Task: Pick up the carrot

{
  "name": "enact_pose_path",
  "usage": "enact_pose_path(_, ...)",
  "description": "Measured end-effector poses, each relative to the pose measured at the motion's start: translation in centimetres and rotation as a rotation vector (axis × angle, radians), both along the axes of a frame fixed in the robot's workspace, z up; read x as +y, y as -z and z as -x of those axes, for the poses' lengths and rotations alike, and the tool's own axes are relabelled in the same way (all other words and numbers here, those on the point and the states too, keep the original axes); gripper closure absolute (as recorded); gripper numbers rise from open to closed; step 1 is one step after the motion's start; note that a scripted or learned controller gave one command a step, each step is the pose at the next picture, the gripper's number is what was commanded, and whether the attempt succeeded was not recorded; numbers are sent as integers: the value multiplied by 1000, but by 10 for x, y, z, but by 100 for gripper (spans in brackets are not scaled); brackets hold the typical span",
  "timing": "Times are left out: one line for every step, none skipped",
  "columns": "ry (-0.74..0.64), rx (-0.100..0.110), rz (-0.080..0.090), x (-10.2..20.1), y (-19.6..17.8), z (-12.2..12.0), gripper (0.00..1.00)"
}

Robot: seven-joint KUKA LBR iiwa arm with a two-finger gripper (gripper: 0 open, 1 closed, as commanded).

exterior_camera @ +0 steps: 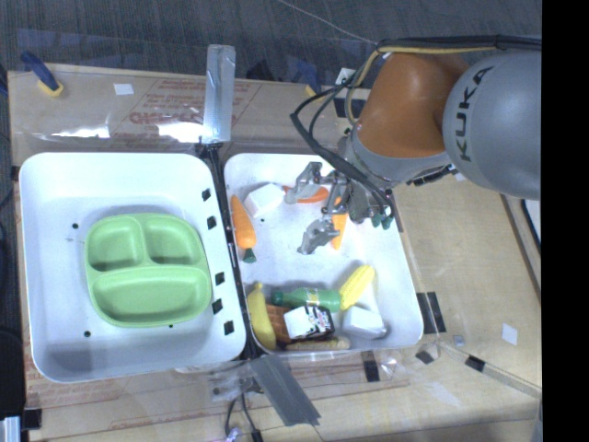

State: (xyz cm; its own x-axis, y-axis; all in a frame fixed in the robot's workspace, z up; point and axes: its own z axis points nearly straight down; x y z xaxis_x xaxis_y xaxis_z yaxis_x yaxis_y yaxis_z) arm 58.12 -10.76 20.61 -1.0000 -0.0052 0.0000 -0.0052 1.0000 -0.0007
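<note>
Near the left wall of the right bin [405, 274] I see the carrot [243, 226] lying untouched, while my gripper [324, 217] hangs mid-bin with fingers spread around an orange piece I cannot identify, so I judge the pick not done.

Left bin [37, 247]: one green divided plate [145, 270]. Right bin [405, 274]: carrot [243, 225] lying along the left wall; corn cob [357, 285], banana [259, 318], green bottle [308, 297] and a dark packet [308, 322] clustered near the front. Arm [460, 109] enters from the right; gripper [324, 212] hangs over the bin's rear half, with something orange, possibly a second item, beside its fingers.
</note>
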Motion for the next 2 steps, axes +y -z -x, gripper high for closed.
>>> enact_pose_path(168, 1, -1, -62, 115, -14, 0)
enact_pose_path(159, -4, 0, -60, 103, -17, 100)
